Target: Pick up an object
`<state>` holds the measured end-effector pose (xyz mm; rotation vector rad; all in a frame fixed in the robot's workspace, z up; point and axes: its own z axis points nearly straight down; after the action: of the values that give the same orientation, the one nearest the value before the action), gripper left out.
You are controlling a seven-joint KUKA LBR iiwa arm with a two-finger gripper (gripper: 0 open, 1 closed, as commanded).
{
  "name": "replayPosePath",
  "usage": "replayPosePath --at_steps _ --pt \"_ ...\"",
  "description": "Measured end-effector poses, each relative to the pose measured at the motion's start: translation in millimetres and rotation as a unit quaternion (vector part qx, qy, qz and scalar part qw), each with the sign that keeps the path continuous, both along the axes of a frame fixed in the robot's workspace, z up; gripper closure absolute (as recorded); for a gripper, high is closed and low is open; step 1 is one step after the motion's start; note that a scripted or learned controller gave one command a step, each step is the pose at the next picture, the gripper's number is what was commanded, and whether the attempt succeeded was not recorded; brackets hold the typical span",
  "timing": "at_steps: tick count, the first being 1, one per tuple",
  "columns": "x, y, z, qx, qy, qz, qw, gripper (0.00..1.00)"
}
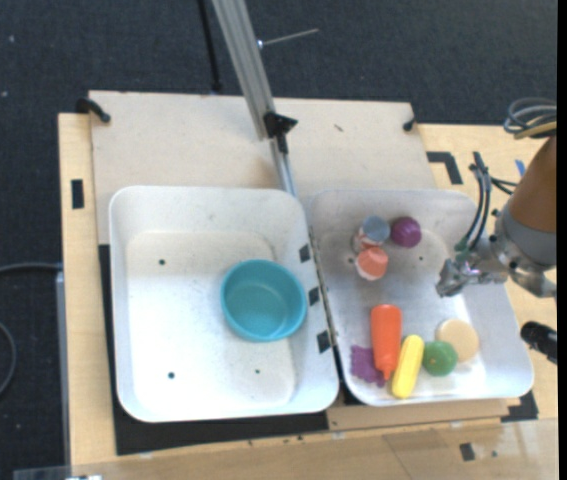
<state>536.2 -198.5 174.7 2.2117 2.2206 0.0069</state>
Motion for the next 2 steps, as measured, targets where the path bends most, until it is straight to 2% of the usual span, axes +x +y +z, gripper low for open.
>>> replayPosePath --at_steps 1,2 --pt "12 -1 54 -0.0002 0.0 0.0 1.0 1.0" --pt "13 -1 83 0.0006 0.002 0.001 1.0 1.0"
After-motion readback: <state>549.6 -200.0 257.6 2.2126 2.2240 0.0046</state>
